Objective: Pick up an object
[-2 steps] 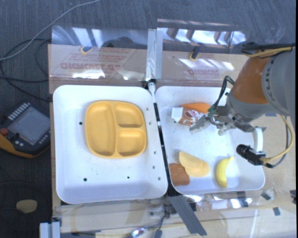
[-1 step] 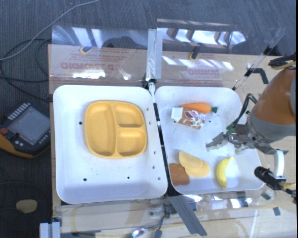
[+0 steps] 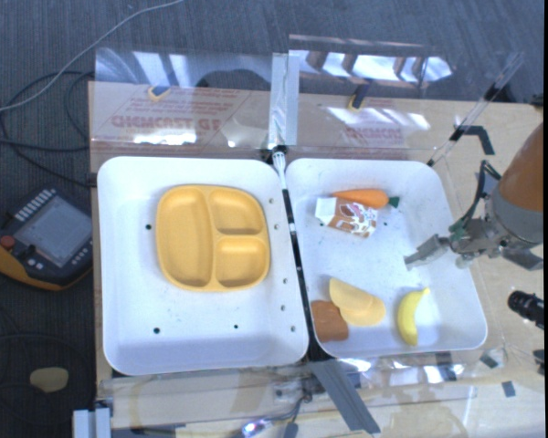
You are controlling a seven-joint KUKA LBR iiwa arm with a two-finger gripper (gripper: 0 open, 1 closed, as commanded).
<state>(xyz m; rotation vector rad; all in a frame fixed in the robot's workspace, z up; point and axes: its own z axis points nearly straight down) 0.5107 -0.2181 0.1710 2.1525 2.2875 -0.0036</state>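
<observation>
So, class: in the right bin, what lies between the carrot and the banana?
In the camera view, the line from the carrot down to the banana crosses bare white floor of the right bin; the snack packet sits just left of it.

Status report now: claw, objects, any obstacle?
Claw over right bin, holding nothing. Banana and carrot lie untouched. No obstacle seen.

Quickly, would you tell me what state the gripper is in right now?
Gripper: cannot be told; it sits over the right bin, right of the carrot and above the banana, with nothing seen between its fingers.
</observation>
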